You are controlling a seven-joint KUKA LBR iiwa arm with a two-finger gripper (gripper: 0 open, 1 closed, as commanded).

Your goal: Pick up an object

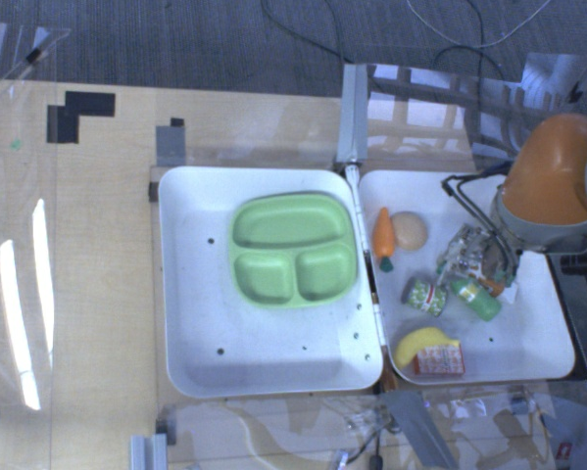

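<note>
My gripper (466, 259) hangs low in the right bin (546, 333), below the arm's orange band (551, 181). A green bottle (478, 301) lies just under and in front of it, and I cannot tell whether they touch. A small green-and-white can (425, 296) lies to the gripper's left. An orange carrot (383, 235) and a beige round piece (409, 231) sit at the bin's far left. A yellow banana (420, 342) and a red-and-white box (439, 362) rest near the front edge.
The left bin (190, 292) holds a green divided plate (295, 250). A metal divider (353, 116) runs back between the bins. Cables (303, 8) lie on the floor behind the bench. Bare white floor shows at the right bin's front right.
</note>
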